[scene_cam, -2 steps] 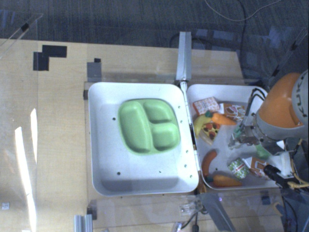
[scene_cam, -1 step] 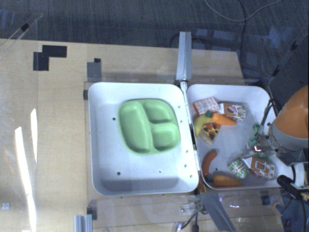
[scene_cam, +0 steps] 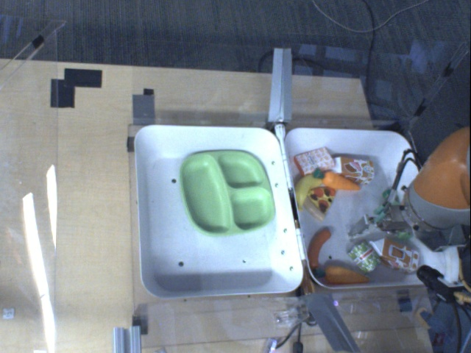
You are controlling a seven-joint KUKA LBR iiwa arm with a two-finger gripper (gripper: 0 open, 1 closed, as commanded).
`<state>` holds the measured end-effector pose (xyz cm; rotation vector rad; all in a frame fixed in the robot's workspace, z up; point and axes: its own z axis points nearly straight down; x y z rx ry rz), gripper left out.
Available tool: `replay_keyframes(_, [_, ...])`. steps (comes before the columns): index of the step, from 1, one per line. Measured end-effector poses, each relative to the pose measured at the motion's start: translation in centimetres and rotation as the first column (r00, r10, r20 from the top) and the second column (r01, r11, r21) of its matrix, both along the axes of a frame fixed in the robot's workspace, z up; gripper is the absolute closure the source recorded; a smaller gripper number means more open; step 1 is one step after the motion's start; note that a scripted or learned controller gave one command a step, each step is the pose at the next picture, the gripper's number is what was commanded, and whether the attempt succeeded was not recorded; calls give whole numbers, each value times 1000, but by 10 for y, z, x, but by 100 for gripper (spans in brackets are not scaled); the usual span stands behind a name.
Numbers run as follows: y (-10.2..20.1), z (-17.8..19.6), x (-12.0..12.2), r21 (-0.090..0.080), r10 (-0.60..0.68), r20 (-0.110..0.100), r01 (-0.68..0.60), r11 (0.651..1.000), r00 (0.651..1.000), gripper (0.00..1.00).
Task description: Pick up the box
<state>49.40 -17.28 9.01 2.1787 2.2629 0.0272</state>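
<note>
Reaching into the right bin [scene_cam: 383,134], the arm's fingers [scene_cam: 384,223] blur against clutter; their state is unclear.

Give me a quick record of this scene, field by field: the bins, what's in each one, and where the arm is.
left bin: holds a green divided tray
right bin: holds a jumble of toy food and small packets
boxes: one small box near the right bin's upper left, another at its lower right
carrot: lies between the upper packets
arm: over the right bin's right edge
tool: low over the right bin's lower right, close to the lower box; grip cannot be judged
</note>
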Motion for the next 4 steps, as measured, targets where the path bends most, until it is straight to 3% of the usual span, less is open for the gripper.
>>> replay_keyframes(1, [-2,12,2,-9,3,9,-2,1000,1000,100])
replay_keyframes(2, [0,12,4,-6,6,11,-6,1000,1000,0])
replay_keyframes(3, [32,-1,-3,-17,20,2,-19,1000,1000,0])
replay_keyframes(4, [33,11,0,-17,24,9,-24,1000,1000,100])
